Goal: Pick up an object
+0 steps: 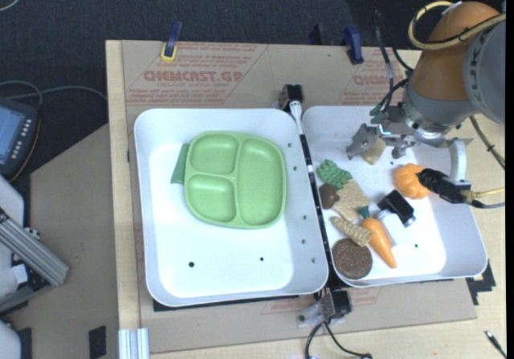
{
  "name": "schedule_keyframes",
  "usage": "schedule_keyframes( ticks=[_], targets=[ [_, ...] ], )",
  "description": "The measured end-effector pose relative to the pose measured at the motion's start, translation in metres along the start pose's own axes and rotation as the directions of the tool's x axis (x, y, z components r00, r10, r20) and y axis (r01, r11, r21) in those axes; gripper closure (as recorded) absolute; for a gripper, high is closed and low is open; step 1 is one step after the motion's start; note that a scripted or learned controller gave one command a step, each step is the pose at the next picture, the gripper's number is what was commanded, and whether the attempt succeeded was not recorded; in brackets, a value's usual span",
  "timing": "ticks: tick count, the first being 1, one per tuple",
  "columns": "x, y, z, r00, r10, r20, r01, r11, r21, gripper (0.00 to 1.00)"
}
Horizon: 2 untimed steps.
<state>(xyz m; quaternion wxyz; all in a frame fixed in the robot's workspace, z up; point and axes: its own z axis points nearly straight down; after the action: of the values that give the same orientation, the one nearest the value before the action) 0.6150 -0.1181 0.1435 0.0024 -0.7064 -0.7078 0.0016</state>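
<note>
Over right bin point(462, 249), claw point(384, 139) hovers w/ state unclear; toys incl. carrot point(379, 240) unpicked, grasp pending.

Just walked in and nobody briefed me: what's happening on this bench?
A grey and orange robot arm reaches in from the right over the right bin, which holds toy food: a carrot, a brown round patty, a green leafy piece, an orange piece and more. Its gripper sits low near a greyish item at the bin's far end; a grasp isn't clear. The left bin holds a green divided plate.
</note>
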Motion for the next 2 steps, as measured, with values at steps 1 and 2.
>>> schedule_keyframes(
  ticks=[1,2],
  targets=[
    [0.001,-0.001,0.053,1.000,0.002,0.000,-0.002,1.000,0.000,0.00],
    [0.000,0.001,0.039,1.000,0.002,0.002,-0.002,1.000,-0.008,1.00]
  ],
)
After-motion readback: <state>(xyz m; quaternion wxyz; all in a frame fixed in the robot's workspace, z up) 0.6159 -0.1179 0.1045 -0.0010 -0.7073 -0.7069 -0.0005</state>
